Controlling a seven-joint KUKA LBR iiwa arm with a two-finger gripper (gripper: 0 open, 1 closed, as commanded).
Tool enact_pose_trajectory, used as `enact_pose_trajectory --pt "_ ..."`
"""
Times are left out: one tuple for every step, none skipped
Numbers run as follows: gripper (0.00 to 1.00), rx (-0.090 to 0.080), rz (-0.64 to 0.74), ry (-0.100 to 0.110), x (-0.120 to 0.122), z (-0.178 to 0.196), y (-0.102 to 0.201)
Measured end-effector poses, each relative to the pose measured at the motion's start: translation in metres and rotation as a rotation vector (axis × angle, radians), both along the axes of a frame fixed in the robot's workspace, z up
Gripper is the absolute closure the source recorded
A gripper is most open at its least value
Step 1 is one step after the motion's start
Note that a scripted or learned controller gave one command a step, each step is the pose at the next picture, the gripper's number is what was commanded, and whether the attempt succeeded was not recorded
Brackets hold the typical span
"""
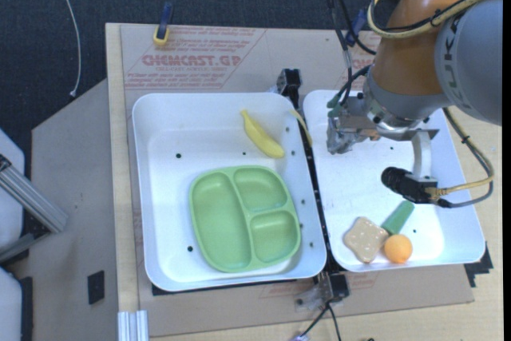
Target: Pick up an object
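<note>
Single arm reaching over the right bin, with graspable objects lying in both bins.

The toast slice (365, 239), orange ball (398, 249) and green block (398, 216) are lying together at the near corner of the right bin (452, 250), well apart from the tool (345, 136) and nearer the viewer than it; the ball is touching the toast. The tool is hanging over the far left part of that bin, and whether it is spread or closed cannot be told. A banana (262, 135) is lying left of the tool in the left bin (156, 196), just beyond a green divided plate (244, 217). A black camera-like unit (410, 184) is jutting from the arm (423, 36) between tool and block. Both bins are sitting on the desk (200, 60).
</note>
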State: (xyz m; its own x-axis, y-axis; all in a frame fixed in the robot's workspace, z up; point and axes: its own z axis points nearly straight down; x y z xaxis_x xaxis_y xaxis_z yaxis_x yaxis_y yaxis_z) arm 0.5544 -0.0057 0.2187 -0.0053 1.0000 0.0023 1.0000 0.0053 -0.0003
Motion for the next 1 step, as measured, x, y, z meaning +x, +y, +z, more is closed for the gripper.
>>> enact_pose_trajectory --pt "1.00 -0.001 0.001 -0.004 0.0157 0.0095 0.0514"
